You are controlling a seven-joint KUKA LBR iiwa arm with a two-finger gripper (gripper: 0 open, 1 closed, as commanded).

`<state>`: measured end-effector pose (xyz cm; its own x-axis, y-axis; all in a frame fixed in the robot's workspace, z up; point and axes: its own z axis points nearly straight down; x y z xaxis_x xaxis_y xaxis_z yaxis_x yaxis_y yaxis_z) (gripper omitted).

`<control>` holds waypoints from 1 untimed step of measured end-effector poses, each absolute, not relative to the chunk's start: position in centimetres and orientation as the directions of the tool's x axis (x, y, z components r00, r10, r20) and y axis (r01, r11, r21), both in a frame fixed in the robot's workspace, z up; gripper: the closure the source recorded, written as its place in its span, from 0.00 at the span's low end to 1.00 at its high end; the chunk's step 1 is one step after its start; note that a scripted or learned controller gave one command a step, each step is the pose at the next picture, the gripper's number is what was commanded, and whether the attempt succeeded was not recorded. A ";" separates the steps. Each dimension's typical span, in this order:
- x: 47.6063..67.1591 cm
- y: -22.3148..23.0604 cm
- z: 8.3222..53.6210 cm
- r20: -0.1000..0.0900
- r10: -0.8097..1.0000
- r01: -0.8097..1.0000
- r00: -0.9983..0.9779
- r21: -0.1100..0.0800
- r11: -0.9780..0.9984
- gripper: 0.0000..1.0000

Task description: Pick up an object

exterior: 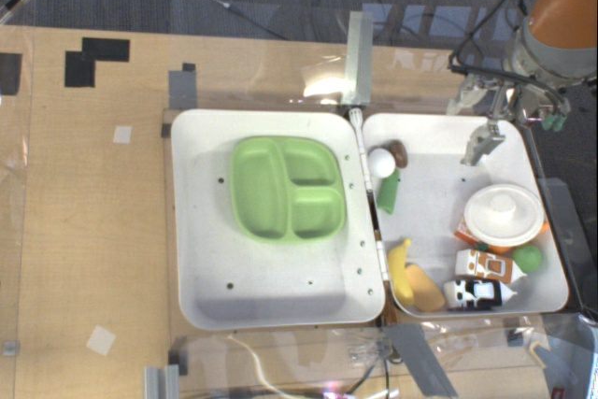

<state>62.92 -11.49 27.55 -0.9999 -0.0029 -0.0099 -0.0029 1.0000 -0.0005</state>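
Arm [561,9] enters top right, orange band above grey wrist; gripper [485,143] hangs over the back of the right bin [439,131], near its far right corner; it's above bare bin floor, no object between the fingers, nothing held; fingers themselves too small and foreshortened to read, so can't tell if they're wide or narrow.

Right bin holds all the loose items: white ball [381,163] against the left wall, brown piece [397,151] touching it at upper right, green block [389,192] just below it; white lid [504,213] on an orange base at mid right, in front of the gripper and apart from it; green ball [529,258] just below-right of the lid; orange-white carton [486,267] below the lid; black-white toy [478,293] at the front edge, touching the carton; banana [399,263] at front left, its lower end against a tan lump [426,296].

Left bin [201,229] has a green tray [286,188], three compartments, lying flat near the centre, slightly toward the back right.

Bins sit side by side on the bench [84,229]; black cable [486,23] loops off the wrist; nearest items to the gripper are the lid and the brown piece, both well clear of it.
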 end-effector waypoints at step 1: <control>57.3 -12.5 9.6 -0.009 0.059 0.059 -0.998 0.000 0.998 0.00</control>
<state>57.27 -12.49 9.60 -0.9982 0.0589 -0.0090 0.0589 0.9983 -0.0003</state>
